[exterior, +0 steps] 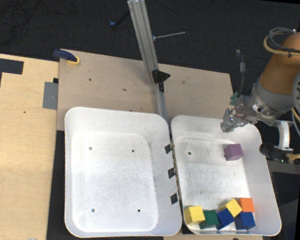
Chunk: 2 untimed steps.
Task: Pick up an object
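Note:
A purple cube lies in the right bin, toward its far right side. My gripper hangs over the bin's far edge, a little up and left of the cube and apart from it. Along the near edge of the same bin sits a cluster of cubes: a yellow one, a green one, blue ones, another yellow one and an orange one. Nothing shows between the fingers.
The left bin stands beside the right one, joined by black clips. A slanted aluminium bar rises behind the bins. A blue and yellow clamp sits at the bench's far left corner.

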Tool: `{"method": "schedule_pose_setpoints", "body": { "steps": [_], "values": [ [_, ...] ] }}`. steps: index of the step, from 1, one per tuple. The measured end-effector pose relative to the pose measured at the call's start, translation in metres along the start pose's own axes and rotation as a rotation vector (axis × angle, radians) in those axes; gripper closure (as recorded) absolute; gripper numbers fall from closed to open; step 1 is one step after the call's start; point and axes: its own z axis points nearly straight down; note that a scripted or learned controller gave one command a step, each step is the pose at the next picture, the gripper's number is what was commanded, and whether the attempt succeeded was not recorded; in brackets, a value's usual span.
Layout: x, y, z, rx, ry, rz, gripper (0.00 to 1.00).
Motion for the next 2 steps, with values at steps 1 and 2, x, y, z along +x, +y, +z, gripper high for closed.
{"method": "schedule_pose_setpoints", "body": {
  "steps": [1, 2],
  "values": [
    [0.061, -0.010, -0.007, 0.006, 0.003, -0.006, 1.00],
    [0.115, -0.015, -0.014, 0.007, 0.003, -0.006, 1.00]
  ]
}}
